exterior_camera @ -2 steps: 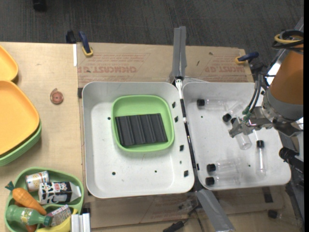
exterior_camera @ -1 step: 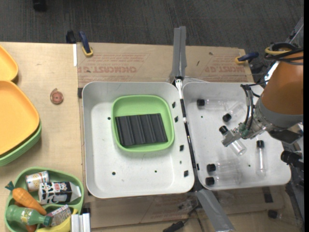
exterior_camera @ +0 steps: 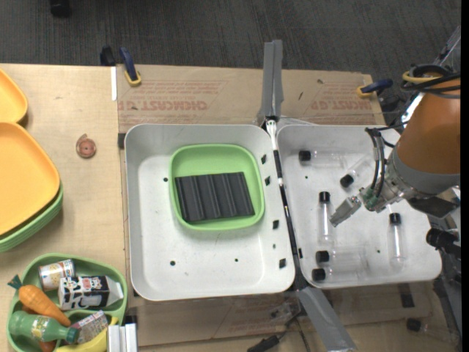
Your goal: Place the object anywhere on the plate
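A green square plate point(exterior_camera: 217, 155) sits in the left white bin point(exterior_camera: 146, 218). A dark grey ribbed slab point(exterior_camera: 215, 196) lies flat on the plate and covers most of its floor. My gripper point(exterior_camera: 342, 212) hangs over the middle of the right bin point(exterior_camera: 366, 270), well to the right of the plate, pointing down and left. Right beside it lies a clear vial with a black cap point(exterior_camera: 324, 215). Nothing shows in the gripper's grasp.
Several more clear black-capped vials lie in the right bin, among them one point(exterior_camera: 396, 237) at the right and one point(exterior_camera: 346, 180) near the back. The grey and orange arm point(exterior_camera: 432, 138) covers the bin's right side. Orange plates point(exterior_camera: 22, 174) and a bowl of toy food point(exterior_camera: 62, 306) stand on the bench at the left.
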You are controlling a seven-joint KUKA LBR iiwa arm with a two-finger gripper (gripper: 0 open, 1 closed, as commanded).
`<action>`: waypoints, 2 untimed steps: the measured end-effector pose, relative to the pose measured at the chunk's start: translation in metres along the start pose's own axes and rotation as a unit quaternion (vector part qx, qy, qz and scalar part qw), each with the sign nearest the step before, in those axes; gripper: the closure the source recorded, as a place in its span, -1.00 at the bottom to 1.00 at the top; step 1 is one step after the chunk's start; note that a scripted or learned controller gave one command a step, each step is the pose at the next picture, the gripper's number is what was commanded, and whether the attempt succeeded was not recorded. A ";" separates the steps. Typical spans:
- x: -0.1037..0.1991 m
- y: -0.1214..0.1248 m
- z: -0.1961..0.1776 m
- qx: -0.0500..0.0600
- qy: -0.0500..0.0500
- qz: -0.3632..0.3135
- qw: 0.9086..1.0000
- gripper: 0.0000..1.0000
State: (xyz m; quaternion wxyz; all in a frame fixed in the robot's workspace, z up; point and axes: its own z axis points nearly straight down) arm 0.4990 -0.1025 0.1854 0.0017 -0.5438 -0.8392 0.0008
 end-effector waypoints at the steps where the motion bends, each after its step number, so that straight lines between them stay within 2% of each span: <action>1: 0.081 0.013 -0.005 0.000 0.000 0.018 1.000 -1.00; 2: 0.162 0.049 -0.008 -0.001 -0.001 0.015 1.000 -1.00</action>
